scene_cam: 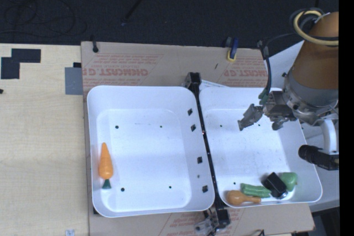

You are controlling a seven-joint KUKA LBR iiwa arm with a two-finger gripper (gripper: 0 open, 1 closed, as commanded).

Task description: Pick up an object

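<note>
In the left bin [166, 98], a toy carrot [105, 164] lay close against the left wall, low in the frame. Its long axis ran almost straight up and down the picture, the orange body toward the top and the small green stem end toward the bottom. The white floor to its right was bare across to the black divider [201, 141] where the two bins met.

In the right bin [243, 141], the objects were crowded into the lower right corner. A small orange pear-shaped toy [241, 198] lay against the bottom wall with its long axis nearly level, the fat end at the left and the thin neck pointing right. Just above and right of it a green vegetable-shaped toy [255, 190] lay nearly level too, tilted slightly down to the right. A black block [275, 184] lay slanted over its right end, touching a paler green object [289, 178] by the right wall. The upper and middle floor of that bin was open.

The gripper [265, 118] hung over the upper right part of the right bin, well apart from the cluster, its fingers spread and nothing between them.
</note>
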